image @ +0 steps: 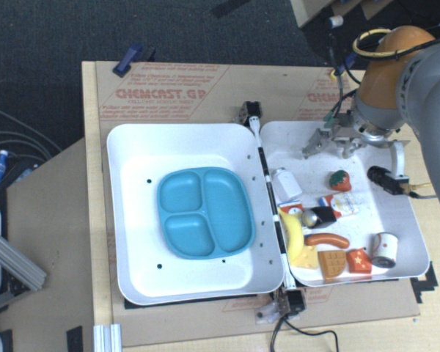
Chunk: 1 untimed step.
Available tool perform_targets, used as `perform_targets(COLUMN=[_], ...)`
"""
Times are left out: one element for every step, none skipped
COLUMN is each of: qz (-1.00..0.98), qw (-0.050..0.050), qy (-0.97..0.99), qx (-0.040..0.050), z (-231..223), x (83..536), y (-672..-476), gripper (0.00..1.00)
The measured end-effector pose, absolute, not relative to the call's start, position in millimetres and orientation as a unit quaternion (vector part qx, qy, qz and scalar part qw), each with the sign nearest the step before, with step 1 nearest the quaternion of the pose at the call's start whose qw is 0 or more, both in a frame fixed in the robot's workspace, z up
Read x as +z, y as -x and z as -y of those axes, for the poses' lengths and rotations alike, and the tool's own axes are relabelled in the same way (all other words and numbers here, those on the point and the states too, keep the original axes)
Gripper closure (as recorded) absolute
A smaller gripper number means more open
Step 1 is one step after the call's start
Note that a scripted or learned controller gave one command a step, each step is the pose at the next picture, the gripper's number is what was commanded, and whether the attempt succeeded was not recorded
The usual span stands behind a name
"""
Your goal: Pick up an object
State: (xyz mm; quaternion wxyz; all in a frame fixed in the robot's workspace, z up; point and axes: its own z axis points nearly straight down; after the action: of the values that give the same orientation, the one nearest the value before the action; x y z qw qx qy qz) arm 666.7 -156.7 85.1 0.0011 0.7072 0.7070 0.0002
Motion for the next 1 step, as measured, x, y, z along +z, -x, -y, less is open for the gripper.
perform_targets(qz=[-0.707], qw=[0.001], qy=[-0.707], qx=[0.0], z=[155.1], x=[85.2], y=[-666.7], gripper=[0.0])
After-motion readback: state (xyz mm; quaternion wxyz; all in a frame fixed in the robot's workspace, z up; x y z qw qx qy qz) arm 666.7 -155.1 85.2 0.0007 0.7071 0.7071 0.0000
